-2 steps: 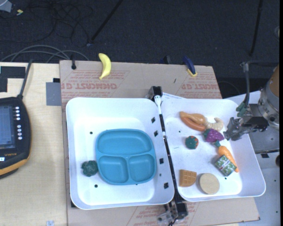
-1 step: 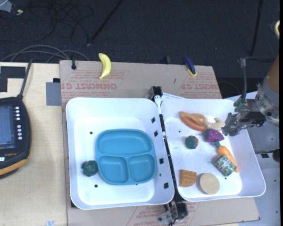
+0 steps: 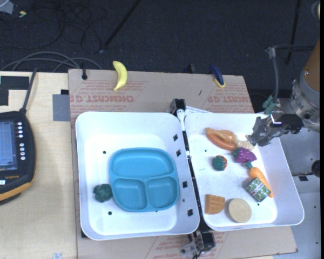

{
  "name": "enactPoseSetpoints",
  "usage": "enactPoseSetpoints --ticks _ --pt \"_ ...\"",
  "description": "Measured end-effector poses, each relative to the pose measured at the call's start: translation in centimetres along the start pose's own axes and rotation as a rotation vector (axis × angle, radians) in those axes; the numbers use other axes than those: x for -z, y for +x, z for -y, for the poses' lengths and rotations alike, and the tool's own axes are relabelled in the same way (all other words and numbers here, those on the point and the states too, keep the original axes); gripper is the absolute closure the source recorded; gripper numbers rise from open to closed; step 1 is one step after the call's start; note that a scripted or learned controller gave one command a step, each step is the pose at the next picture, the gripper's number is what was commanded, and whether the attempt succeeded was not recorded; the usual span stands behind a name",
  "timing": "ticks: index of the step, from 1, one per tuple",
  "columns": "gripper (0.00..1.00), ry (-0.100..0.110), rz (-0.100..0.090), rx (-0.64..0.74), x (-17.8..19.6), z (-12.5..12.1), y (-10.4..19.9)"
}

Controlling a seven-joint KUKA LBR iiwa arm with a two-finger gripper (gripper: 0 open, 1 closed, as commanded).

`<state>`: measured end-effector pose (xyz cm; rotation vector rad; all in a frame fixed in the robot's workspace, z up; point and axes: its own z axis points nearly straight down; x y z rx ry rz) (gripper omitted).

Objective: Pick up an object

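The right bin (image 3: 291, 209) holds several toy foods: an orange hot dog (image 3: 221, 138), a purple grape bunch (image 3: 244, 155), a green-and-red strawberry (image 3: 220, 163), a carrot (image 3: 259, 178), a green packet (image 3: 256, 190), a waffle (image 3: 215, 204) and a round tan cookie (image 3: 240, 210). My gripper (image 3: 258, 135) hangs over the bin's upper right part, just above and right of the grapes. Nothing shows between its dark fingers, and their spread is unclear.
The left bin (image 3: 92, 128) holds a blue divided tray (image 3: 143, 178) and a dark green broccoli piece (image 3: 102, 192). A yellow banana (image 3: 120, 75) lies on the cardboard behind the bins. A teach pendant (image 3: 8, 152) rests at far left.
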<state>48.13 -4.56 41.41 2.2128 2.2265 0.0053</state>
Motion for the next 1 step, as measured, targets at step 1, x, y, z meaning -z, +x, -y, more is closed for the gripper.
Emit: enactPoseSetpoints --ticks 1 --pt "1.00 0.003 -0.001 0.003 1.95 -5.16 8.36"
